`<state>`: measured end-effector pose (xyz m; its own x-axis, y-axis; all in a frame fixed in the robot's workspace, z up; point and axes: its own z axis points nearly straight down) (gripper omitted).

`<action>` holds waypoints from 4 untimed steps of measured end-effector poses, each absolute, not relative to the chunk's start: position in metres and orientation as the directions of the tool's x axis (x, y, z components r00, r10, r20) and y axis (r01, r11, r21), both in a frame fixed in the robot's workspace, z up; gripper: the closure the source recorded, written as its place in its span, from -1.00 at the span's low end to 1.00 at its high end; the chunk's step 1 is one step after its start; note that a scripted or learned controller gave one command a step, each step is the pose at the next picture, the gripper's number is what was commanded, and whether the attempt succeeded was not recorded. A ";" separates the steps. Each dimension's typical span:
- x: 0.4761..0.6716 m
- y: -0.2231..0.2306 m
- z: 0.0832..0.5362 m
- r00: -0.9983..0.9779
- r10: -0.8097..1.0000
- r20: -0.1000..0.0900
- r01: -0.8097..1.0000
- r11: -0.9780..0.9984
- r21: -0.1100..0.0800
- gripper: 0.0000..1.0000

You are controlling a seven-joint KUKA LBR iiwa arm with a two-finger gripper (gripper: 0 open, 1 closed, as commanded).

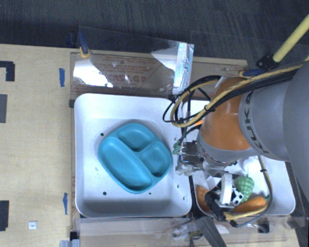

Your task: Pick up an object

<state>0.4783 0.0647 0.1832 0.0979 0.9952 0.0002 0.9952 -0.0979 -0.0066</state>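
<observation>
Now the end effector (224, 192) hangs low over the right bin (286, 203), its grasp impossible to judge, with the orange carrot-like toy (253, 203) just beside it toward the bin's near rim, lying crosswise.

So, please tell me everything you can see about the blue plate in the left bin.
The blue plate is a turquoise divided dish, plastic by its look, with one long compartment and two smaller ones, all bare. It lies flat and upright on the floor of the left bin, near the middle, turned at a slant. Nothing else touches it.
</observation>
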 end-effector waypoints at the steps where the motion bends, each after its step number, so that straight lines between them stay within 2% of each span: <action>1: 0.495 0.091 0.434 0.200 0.980 0.001 0.980 -0.200 0.003 1.00; 2: 0.490 0.042 0.294 0.020 1.000 -0.002 1.000 -0.020 -0.005 1.00; 3: 0.480 0.072 0.266 -0.300 0.954 0.001 0.954 0.300 -0.003 1.00; 4: 0.536 0.030 0.242 -0.096 0.995 -0.002 0.995 0.096 0.001 1.00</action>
